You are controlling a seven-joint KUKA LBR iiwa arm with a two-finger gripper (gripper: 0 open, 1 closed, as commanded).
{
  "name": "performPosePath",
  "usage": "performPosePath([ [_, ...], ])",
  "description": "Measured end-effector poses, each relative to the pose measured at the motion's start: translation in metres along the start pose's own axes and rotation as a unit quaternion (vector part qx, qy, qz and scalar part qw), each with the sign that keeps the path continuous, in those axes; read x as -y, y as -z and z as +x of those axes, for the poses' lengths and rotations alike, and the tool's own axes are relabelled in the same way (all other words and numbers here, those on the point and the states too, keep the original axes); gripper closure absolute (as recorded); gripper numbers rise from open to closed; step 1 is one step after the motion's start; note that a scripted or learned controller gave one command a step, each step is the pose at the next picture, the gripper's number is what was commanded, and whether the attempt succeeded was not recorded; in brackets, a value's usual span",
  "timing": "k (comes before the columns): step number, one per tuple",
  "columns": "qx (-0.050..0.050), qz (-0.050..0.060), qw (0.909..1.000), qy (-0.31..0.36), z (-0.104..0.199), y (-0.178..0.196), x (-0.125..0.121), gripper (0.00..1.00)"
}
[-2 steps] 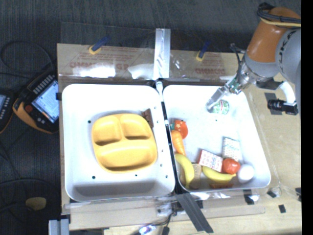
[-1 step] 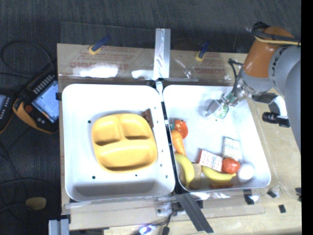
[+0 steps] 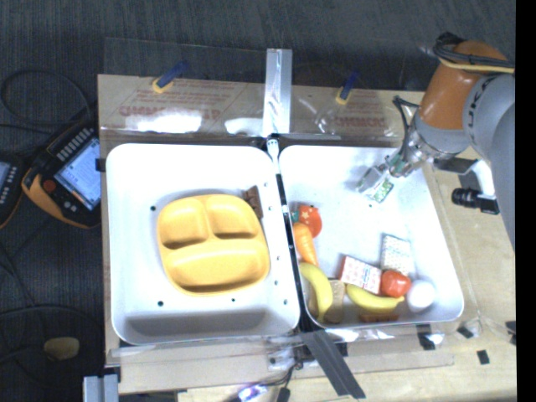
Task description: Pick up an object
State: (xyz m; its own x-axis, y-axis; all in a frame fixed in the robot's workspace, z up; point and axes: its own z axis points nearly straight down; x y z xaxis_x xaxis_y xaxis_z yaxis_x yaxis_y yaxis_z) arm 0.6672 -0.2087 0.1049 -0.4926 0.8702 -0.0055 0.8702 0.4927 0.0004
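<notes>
My gripper (image 3: 377, 182) hangs over the back part of the right bin (image 3: 435, 216), above bare white floor. Nothing shows between its fingers. Toy food lies along the bin's left and front: a red tomato (image 3: 309, 219), an orange carrot (image 3: 305, 243), a yellow banana (image 3: 317, 289), a second banana (image 3: 370, 299), a red-and-white box (image 3: 360, 271), a small red fruit (image 3: 394, 282), a white egg (image 3: 420, 295) and a pale card packet (image 3: 396, 252). All of these sit well in front of and left of the gripper.
The left bin (image 3: 126, 224) holds a yellow divided tray (image 3: 213, 241) with a small brown item (image 3: 252, 199) at its back right corner. A central wall (image 3: 283, 224) splits the bins. A handheld pendant (image 3: 67, 174) lies off the bench at left.
</notes>
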Motion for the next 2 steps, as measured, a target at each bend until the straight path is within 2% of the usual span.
performPosePath([
  [1, -0.002, 0.001, 0.9910, -0.134, 0.054, 0.114, -0.033, 1.00],
  [2, -0.003, 0.002, 0.9585, -0.285, 0.131, 0.119, -0.031, 1.00],
])
